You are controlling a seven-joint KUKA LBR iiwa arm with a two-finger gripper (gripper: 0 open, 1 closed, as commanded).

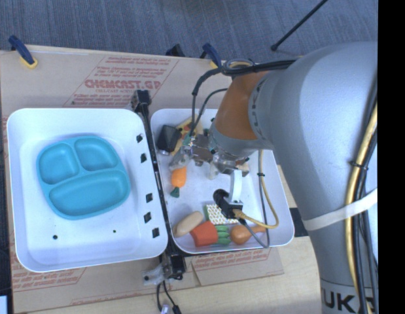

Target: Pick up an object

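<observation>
Judging by how things lay, the pick had not yet succeeded: nothing hung lifted, and every loose thing rested on the floor of the right bin (199,191). The gripper (197,153) was low inside that bin, in its upper half, under the arm's orange band. Whether it was wide or narrow could not be told, because the wrist and its cabling covered it from above. No object could be seen held in it.

The closest candidate was a small orange piece (179,177) with a green end, lying just below and to the left of the gripper. I could not tell whether the 2 touched. What was left, as I read it, was to close on something, lift it clear and keep it.

Along the bin's near edge sat a tan roll (188,224), a red block (204,234), a green piece (223,233) and an orange ball (240,234), all packed close together. A dark object (167,137) lay near the top left corner, its shape hard to make out. Yellowish bits beside it were too small to name.

The left bin (19,175) held 1 blue plate (84,175) with 3 compartments
</observation>
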